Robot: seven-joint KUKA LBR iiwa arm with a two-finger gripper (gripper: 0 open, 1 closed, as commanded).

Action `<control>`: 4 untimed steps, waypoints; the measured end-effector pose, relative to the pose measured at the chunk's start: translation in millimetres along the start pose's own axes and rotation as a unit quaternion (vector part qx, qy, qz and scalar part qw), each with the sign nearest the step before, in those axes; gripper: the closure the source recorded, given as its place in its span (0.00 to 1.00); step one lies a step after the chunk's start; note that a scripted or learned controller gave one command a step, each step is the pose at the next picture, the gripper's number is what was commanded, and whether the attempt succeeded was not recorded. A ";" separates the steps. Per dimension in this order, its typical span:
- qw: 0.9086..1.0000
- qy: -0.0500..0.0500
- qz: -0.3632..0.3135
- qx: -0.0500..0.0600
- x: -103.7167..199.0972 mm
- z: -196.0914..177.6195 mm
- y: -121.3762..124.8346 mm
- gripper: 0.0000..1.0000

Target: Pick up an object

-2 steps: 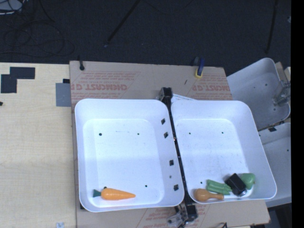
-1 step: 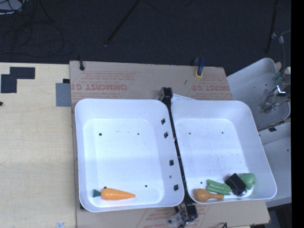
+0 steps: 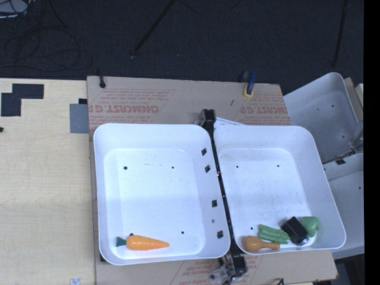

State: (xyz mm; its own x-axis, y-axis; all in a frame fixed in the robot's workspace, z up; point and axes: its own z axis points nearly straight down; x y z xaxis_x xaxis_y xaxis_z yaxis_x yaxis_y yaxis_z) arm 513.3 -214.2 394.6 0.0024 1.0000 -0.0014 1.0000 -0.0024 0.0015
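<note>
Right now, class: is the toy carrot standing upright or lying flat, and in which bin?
Lying flat. The carrot rests on its side along the near wall of the left bin, its tip pointing toward the right bin.

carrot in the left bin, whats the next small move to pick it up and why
Probably bring the arm over the left bin and line up above the carrot. It lies alone near the front wall, while the right bin's items sit bunched in its front corner.
</note>
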 end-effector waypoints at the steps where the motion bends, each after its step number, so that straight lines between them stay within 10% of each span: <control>1: 1.000 0.002 -0.004 0.004 2.9 79.7 47.0 1.00; 2: 1.000 -0.002 -0.001 -0.006 -1.1 -72.6 10.6 1.00; 3: 1.000 0.003 -0.003 0.006 62.0 20.8 0.1 1.00; 4: 1.000 0.001 -0.001 0.004 39.6 87.8 36.9 1.00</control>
